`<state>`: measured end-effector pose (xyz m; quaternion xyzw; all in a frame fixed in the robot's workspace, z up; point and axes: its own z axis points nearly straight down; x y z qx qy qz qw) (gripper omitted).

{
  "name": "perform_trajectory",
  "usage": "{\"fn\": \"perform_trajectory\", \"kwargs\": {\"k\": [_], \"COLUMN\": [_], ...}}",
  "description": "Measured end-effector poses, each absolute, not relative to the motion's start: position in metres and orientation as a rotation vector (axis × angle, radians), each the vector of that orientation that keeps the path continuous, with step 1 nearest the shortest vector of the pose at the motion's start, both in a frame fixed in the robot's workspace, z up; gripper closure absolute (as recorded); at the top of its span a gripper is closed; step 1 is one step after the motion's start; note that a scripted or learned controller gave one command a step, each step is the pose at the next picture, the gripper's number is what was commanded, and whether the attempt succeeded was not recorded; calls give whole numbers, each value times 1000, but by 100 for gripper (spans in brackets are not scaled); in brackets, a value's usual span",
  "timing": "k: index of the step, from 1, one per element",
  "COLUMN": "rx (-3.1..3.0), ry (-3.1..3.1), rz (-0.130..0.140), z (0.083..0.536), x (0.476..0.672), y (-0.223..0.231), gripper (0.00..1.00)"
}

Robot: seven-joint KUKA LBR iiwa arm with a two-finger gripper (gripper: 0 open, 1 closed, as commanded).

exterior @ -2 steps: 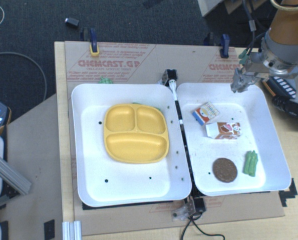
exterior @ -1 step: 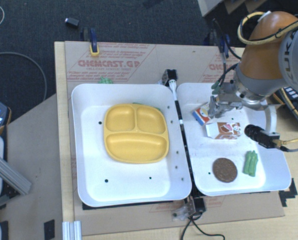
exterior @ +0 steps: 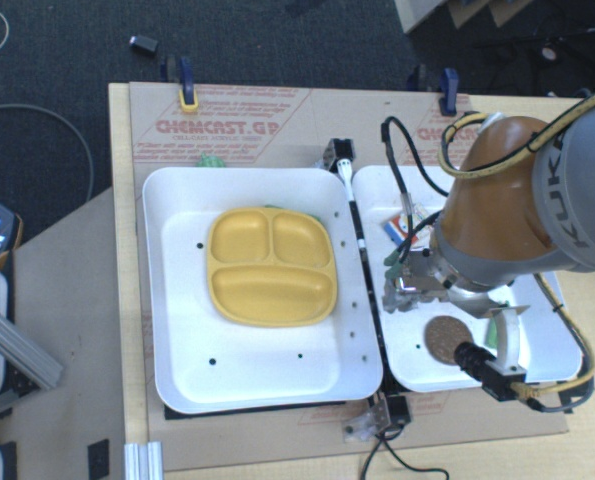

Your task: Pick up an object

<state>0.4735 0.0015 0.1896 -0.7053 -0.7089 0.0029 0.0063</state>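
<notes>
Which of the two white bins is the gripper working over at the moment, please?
The right bin: the gripper hangs over it, by a brown disc. The left bin holds a yellow divided plate.

Single fixed camera above bench [exterior: 137,268], slanted downward, both bins [exterior: 167,298] framed, moderately near

The bulky grey and orange arm [exterior: 507,203] covers much of the right shallow white bin [exterior: 417,363], and its gripper [exterior: 409,286] is too cluttered to read. A round brown disc [exterior: 443,338] peeks out, partly hidden.
</notes>
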Motion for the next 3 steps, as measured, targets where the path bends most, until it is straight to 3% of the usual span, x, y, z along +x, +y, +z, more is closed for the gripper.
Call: {"fn": "perform_trajectory", "kwargs": {"k": [1,3], "rx": [-2220,-2215], "ry": [-2233,-2234], "rz": [-16,-18], "z": [298,456], "x": [481,480], "y": [30,142], "gripper": [100,100]}}
